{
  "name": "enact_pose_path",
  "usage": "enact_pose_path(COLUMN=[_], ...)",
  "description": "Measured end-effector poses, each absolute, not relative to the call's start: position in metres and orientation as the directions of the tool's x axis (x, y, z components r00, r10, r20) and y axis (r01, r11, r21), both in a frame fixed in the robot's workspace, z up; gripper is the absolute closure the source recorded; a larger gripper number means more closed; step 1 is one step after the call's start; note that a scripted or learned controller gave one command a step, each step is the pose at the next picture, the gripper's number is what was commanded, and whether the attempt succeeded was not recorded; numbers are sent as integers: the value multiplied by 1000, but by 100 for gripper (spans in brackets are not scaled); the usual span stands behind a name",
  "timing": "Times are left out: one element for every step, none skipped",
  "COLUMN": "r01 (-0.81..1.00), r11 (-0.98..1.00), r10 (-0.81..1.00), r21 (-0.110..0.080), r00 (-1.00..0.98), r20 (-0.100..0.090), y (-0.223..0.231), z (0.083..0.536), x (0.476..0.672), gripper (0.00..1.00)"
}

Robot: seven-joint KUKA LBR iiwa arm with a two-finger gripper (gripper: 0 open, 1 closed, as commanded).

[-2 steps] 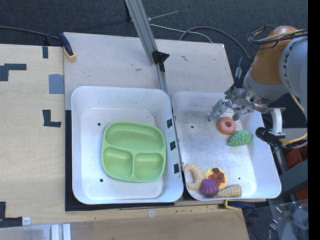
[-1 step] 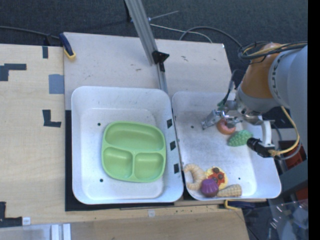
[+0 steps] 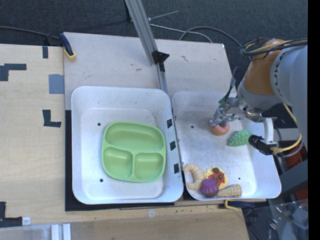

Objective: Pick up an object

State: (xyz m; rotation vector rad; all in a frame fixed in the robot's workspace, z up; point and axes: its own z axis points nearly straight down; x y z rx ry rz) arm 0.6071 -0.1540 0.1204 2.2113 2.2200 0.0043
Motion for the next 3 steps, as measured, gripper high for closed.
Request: enact_pose_path(r01=[1000, 1000, 1000], r11=[2, 2, 2], r10=[1000, 1000, 1000], r21=[5, 6, 3], r00=[-2, -2, -2], r20=[-1, -2, -1], y=[-151, -155, -154], z=[183, 246, 279], x=[612, 616, 616], gripper=[100, 100, 100])
